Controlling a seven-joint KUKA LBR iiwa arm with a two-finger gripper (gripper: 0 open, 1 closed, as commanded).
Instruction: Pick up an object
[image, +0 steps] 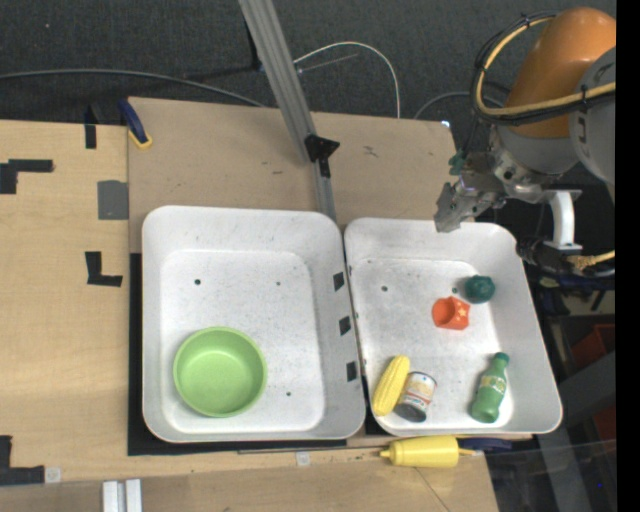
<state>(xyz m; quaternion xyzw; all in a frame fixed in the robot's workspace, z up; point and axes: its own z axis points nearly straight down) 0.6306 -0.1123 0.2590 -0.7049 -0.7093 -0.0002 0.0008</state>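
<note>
Objects for picking lay in the right bin (520, 300): a teal ball (480, 289), an orange cup (451, 314), a green bottle (490, 389), a corn cob (390, 386) and a small can (416, 395) touching it. The claw (455, 208) hung above the bin's far rim, holding nothing; how far it was open could not be told. A good try would probably go for the cup or ball, both apart from the walls. The left bin (240, 240) held a green bowl (219, 371). A yellow bottle (424, 452) lay on the tan tabletop (60, 300).
</note>
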